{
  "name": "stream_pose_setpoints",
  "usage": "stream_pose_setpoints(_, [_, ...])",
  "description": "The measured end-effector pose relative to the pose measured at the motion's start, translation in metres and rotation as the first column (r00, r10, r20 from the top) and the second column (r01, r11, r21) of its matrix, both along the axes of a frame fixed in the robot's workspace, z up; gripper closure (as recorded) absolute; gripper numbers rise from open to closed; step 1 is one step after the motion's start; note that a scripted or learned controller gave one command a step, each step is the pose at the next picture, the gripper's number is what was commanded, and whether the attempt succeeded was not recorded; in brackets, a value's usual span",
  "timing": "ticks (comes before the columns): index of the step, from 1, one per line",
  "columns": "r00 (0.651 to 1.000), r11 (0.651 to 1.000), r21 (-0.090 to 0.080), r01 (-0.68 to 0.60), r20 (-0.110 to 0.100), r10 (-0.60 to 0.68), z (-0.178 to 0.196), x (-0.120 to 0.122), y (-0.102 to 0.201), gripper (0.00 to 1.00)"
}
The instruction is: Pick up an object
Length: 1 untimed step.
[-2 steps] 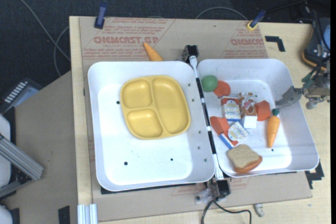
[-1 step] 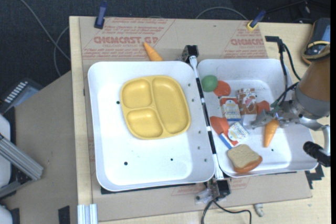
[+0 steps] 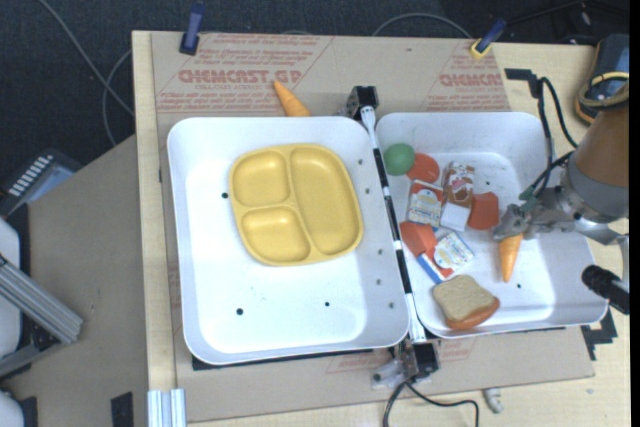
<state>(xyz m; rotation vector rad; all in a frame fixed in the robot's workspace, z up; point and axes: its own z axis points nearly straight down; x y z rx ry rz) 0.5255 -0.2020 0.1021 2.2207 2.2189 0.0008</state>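
Gripper (image 3: 517, 223) sits on the carrot (image 3: 509, 256) top by the right bin (image 3: 455, 323) edge (we can't tell its grip state).

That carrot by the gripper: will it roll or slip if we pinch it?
The carrot tapers to a point, so it would probably roll in a curve if nudged. Its smooth, toy-like surface may slip out of a pinch near the narrow tip. It looks small and likely light, and the gripper sits at its thick end.
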Motion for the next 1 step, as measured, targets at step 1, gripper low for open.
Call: stream_pose_setpoints(1, [1.000, 1.000, -0.007, 0.001, 0.009, -0.001, -0.0139, 0.1005, 0.0607, 1.00])
